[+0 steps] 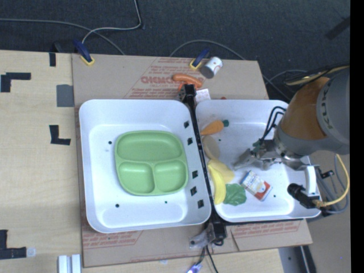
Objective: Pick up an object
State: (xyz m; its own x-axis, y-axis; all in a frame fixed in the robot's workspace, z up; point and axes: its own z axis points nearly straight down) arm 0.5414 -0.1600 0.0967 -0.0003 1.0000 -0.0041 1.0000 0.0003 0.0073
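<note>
- Camera view from above the bench has my gripper (245, 159) low inside the right bin (284, 212), reaching in from the right with the orange band of my arm (304, 115) above it.
- My fingers (242, 161) point toward the left, at the bin's middle; I cannot tell whether they stand apart or together, and I see nothing between them.
- Just below my gripper, lying on the bin floor, is a small white and red packet (256, 185), tilted; it looks close to my wrist but apart from my fingertips.
- Left of the packet sits a green leafy piece (234, 194), touching a yellow banana-like object (217, 178) that lies along the bin's left wall.
- Above those, near the bin's upper left corner, an orange carrot-shaped object (212, 127) with a green tip lies at a slant, well apart from my gripper.
- Between the carrot and the yellow object is a pale, rounded thing (211, 148) that I cannot identify.
- The left bin (94, 152) holds a green divided plate (151, 161), lying flat near its middle, with one wide section on top and two smaller ones below.
- Both bins rest on a brown cardboard sheet (114, 75) on the bench, touching side by side.
- Beyond the bins, on the cardboard's far edge, are two blue and yellow clamps (84, 52) and a small grey cylinder (211, 67).
</note>
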